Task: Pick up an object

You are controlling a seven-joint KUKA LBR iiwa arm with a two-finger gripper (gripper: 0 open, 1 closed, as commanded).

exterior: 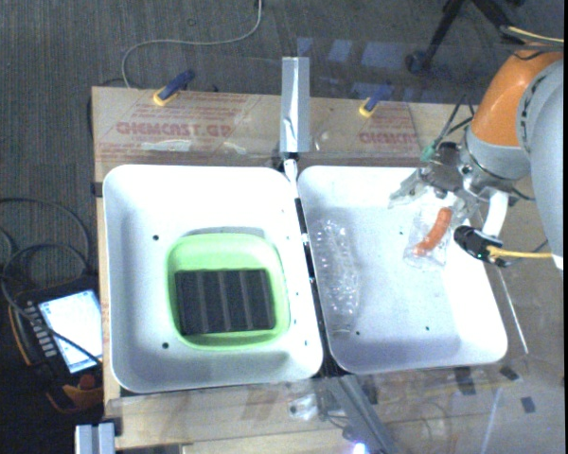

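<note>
An orange stick-like item in clear wrapping [434,234] is at the upper right of the right bin [398,343]. My gripper [435,185] is just above it, near the bin's far right corner, and its metal parts overlap the wrapping's top end. Whether the item is gripped or lies on the bin floor cannot be made out. A crumpled clear plastic piece [335,269] lies along the right bin's left wall. A green tub with a dark ribbed insert [227,291] sits in the left bin [133,216].
A metal post [293,112] stands at the back between the two bins. Yellow and blue clamps [173,86] hold the cardboard backing. A tablet [64,322] and cables lie on the floor to the left.
</note>
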